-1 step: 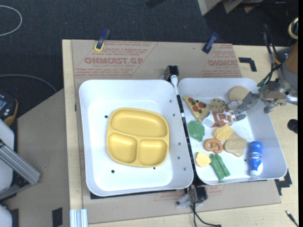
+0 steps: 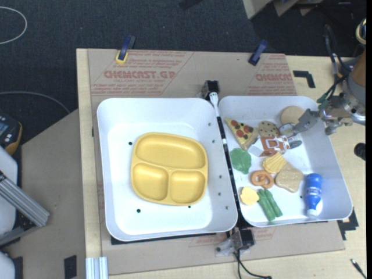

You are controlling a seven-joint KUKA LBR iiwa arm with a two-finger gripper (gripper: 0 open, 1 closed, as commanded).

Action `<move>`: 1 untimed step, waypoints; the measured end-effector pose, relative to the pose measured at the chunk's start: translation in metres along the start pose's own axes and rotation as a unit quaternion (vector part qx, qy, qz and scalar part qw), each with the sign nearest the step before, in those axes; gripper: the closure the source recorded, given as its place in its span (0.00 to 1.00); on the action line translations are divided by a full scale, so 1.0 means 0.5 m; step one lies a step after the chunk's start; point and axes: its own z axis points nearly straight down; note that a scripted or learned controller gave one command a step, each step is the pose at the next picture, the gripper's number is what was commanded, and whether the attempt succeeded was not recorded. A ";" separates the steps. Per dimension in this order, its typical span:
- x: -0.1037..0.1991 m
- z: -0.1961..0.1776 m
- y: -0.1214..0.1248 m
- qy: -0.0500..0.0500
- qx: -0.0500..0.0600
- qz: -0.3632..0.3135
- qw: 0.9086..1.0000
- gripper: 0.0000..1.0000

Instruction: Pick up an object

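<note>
We see 2 shallow white bins side by side on the surface (image 2: 174,68). The left bin (image 2: 110,156) holds a yellow divided plate (image 2: 169,168) with 3 compartments, lying flat near the bin's middle.

The right bin (image 2: 334,179) holds a cluster of toy foods. A pizza slice (image 2: 242,132) lies near the bin's left wall toward the far edge, with a green leafy piece (image 2: 240,159) just in front of it. A round brown cookie (image 2: 268,128) sits beside the pizza, and a tan bun-like piece (image 2: 291,115) lies near the far right corner. Toward the middle we find a ridged yellow cracker (image 2: 274,163), a tan bread piece (image 2: 289,179) touching it, and an orange ring-shaped pretzel (image 2: 262,179) just beside both. Near the front edge lie a small yellow piece (image 2: 249,196) and a green vegetable (image 2: 269,204), close together. A blue and white bottle (image 2: 313,194) lies on its side near the front right corner.

The arm reaches in from the right, and its end effector (image 2: 289,139) sits low over the middle of the right bin, right by an orange and white item (image 2: 271,145) between the cookie and the cracker. We cannot tell how far the end effector is open, nor whether it has hold of anything.
</note>
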 end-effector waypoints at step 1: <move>0.000 0.106 0.019 0.001 0.003 -0.001 1.000 0.00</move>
